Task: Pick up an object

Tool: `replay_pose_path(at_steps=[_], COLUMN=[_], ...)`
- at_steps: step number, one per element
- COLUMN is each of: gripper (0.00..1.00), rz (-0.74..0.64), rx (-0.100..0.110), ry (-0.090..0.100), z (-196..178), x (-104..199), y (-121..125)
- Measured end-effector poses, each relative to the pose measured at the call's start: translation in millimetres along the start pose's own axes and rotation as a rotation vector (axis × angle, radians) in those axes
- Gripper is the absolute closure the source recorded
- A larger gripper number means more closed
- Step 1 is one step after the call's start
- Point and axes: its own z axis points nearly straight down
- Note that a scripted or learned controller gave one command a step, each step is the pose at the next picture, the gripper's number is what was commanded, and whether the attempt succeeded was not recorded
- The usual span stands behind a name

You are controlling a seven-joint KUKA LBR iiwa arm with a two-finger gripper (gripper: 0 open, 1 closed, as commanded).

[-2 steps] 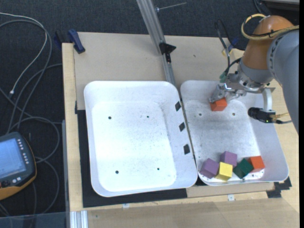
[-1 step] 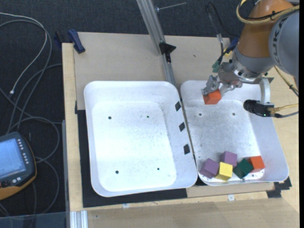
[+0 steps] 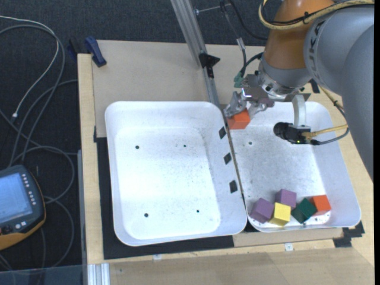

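A small orange cube [image 3: 240, 120] sits pinched between the fingers of the tool [image 3: 240, 113], its lower part showing just beneath the fingertips; the tool is closed onto it and holds it above the upper left corner of the right shallow white plastic bin [image 3: 309, 159], close to the rim that this bin shares with its neighbour. The cube looks clear of the bin floor, though the slant of the view makes the gap hard to judge.

Well below the tool, toward the near edge of the same bin, a group of small blocks lies close together: a purple cube [image 3: 262, 209], a yellow cube [image 3: 282, 213] touching it on the right, a second purple cube [image 3: 288, 197] just behind the yellow one, a dark green cube [image 3: 306, 209] and a second orange cube [image 3: 321, 203] at the far right of the group.

Directly above the tool rises the grey arm with its orange band [image 3: 297, 22], reaching in from the right. A small black unit with a green light [image 3: 289, 132] hangs to the right of the tool.

To the left of the tool lies the left shallow white plastic bin [image 3: 163, 171]. Both bins rest on the pale wooden table [image 3: 148, 70]. Behind the tool, a slanted grey metal rail [image 3: 187, 22] runs away from it toward the top of the view.
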Motion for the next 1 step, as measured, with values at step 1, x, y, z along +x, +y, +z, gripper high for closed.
replay_pose_path(at_steps=[1], gripper=[1.0], rz=[0.003], rx=[0.008], ry=[-0.001], z=[1.3], x=[49.0], y=[-46.4])
